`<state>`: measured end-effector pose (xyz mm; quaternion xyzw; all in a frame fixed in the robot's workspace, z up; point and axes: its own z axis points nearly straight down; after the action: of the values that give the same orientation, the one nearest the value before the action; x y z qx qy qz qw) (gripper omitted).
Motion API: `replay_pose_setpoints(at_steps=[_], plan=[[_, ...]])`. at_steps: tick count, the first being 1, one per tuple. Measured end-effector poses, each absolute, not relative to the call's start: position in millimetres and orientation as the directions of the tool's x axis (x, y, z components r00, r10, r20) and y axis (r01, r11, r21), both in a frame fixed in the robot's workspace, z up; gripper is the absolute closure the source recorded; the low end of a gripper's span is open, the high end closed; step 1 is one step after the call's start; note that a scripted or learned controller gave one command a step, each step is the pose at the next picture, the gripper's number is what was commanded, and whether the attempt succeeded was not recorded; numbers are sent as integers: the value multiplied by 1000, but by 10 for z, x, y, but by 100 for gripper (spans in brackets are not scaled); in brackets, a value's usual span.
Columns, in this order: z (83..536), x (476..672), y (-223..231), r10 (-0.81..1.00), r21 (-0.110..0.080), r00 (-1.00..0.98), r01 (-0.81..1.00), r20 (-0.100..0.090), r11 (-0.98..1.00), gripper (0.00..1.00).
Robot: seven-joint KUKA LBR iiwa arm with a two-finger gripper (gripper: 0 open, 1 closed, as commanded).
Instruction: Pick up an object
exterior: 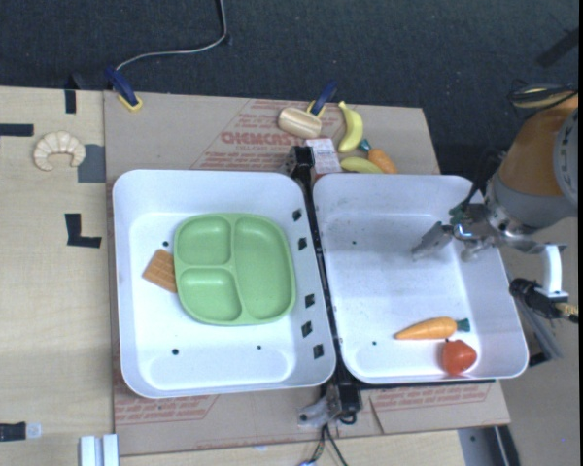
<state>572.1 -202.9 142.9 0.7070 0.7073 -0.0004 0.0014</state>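
Right bin (398, 289): bare floor is lying open across its centre and left; a carrot (428, 329) and a tomato (458, 356) are crowding the near right corner, and the gripper (447, 239) is hanging over the right side. Left bin (136, 260): a green divided plate (235, 268) is occupying the centre, leaving a clear near strip.

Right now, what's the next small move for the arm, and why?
Probably swing the end effector toward the near right corner of the right bin until it sits above the carrot. The end effector hovers over bare bin floor near the far right side with nothing between its fingers, while the carrot and tomato lie apart from it, the carrot being the closer target.
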Motion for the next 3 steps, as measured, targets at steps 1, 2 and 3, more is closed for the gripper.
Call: replay_pose_setpoints(at_steps=[1, 2, 3], plan=[[868, 5023, -2224, 1000, 3, -2, 1000, 2, 2, 0], [870, 5514, -1834, 1000, 7, -2, 1000, -3, 2, 0], [878, 6416, -2228, 1000, 8, -4, 1000, -3, 4, 0]])
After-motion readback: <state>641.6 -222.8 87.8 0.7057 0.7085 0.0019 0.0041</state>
